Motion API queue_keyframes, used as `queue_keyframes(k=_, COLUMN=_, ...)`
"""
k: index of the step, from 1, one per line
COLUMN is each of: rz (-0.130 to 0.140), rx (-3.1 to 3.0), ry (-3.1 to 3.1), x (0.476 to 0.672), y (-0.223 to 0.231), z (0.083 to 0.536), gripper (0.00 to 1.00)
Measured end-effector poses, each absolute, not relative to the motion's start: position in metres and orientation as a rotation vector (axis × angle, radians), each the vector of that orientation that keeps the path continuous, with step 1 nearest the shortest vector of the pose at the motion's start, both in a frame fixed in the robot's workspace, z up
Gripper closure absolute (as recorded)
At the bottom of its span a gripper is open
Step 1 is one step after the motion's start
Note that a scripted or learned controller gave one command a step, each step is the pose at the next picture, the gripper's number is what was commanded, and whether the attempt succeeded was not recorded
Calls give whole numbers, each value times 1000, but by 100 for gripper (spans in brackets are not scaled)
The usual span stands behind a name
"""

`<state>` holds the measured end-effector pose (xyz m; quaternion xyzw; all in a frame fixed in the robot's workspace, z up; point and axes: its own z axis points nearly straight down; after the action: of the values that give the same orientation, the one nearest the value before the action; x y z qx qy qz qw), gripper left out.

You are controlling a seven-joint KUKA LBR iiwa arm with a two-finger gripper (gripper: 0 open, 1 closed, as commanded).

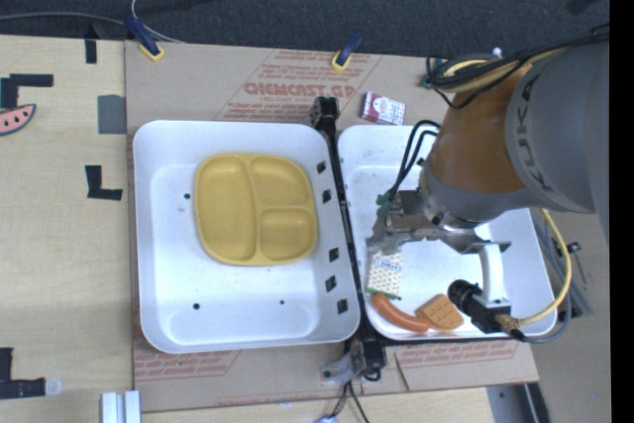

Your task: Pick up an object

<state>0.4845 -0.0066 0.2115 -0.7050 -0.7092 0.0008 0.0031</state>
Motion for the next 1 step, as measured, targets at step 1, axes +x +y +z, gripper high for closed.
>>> queue_keyframes(k=1, rz=3, rx=-2211, ry=-2224, x=484, y=-7, z=211, gripper=0)
